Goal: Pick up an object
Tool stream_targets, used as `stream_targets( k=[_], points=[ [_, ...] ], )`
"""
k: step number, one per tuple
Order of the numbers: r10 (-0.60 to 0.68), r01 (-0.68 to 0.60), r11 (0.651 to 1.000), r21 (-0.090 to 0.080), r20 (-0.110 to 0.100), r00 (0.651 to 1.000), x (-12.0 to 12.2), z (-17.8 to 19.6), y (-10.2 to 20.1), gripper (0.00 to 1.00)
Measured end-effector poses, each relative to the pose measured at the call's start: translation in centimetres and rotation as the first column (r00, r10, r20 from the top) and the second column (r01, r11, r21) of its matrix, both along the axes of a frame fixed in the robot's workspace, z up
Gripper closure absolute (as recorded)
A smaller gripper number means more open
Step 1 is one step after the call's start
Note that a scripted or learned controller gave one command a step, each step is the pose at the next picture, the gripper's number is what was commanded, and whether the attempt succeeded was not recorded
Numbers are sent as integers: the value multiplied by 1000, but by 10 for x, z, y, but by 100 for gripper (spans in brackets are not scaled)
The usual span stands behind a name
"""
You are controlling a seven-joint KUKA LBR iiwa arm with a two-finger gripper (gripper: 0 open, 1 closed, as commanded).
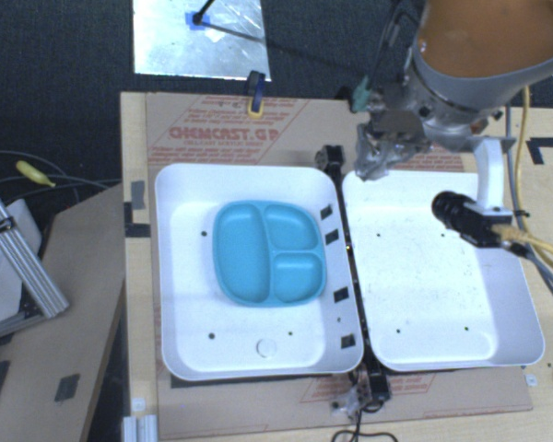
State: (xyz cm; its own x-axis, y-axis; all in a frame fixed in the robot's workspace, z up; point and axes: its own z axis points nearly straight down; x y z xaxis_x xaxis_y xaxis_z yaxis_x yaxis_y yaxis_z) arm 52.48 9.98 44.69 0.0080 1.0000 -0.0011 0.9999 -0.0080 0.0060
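Note:
A light blue divided plate (pixel 265 251) lies flat in the middle of the left white bin (pixel 180 274). My gripper (pixel 373 162) hangs over the far left corner of the right white bin (pixel 498 339), close to the divider between the bins. It is to the upper right of the plate and apart from it. The grey and orange arm (pixel 484 26) fills the upper right and hides the bench behind it.
A small white disc (pixel 265 346) lies near the left bin's front wall. A black cylinder on a white bracket (pixel 463 215) juts from the arm over the right bin. Black clips (pixel 336 265) line the divider. Yellow cables (pixel 535 242) trail at right.

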Motion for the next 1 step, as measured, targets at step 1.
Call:
stream_targets(
  k=[1],
  points=[
    [6,-6,1000,0,-13,1000,-40,-79,-20,100]
  ],
)
